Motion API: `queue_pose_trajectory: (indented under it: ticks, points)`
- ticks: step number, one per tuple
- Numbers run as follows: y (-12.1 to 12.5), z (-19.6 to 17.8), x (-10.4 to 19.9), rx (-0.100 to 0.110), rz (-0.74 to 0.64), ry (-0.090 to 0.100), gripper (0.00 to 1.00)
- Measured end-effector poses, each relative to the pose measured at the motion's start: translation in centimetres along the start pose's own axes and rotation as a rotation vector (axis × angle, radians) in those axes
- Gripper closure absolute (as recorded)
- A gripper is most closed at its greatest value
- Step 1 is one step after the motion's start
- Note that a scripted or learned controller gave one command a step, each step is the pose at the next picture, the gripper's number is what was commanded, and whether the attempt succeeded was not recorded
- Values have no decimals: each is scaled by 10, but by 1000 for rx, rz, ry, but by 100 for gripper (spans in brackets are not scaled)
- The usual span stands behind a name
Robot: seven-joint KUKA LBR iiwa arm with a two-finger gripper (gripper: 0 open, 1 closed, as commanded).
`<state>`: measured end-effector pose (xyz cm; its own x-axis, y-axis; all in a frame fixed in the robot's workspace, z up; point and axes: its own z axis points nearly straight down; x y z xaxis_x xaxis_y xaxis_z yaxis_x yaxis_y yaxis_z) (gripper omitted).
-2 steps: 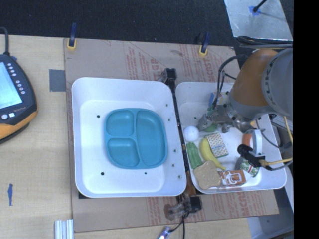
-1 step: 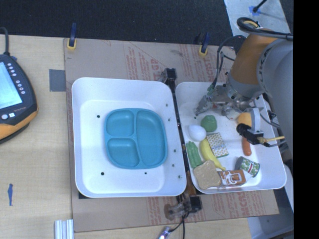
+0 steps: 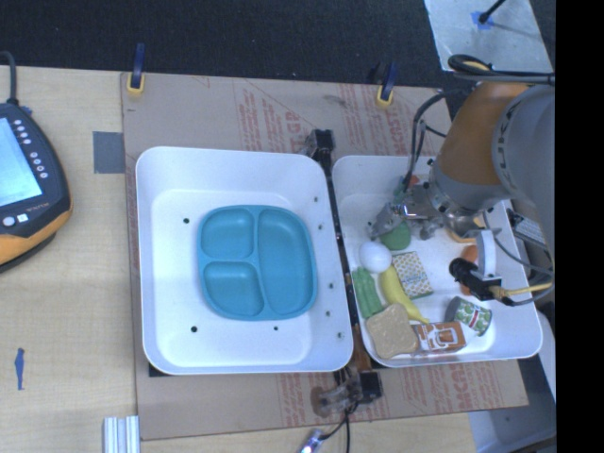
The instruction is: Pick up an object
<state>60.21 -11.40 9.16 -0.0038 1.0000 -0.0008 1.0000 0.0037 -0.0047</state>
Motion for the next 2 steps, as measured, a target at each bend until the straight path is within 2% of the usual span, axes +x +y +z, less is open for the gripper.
queue_pose_trajectory:
  ticks: [1,2]
  points:
    - [0,-10,-1,2,-1,0,100]
    - [-34,-114,46,-3,0,1,100]
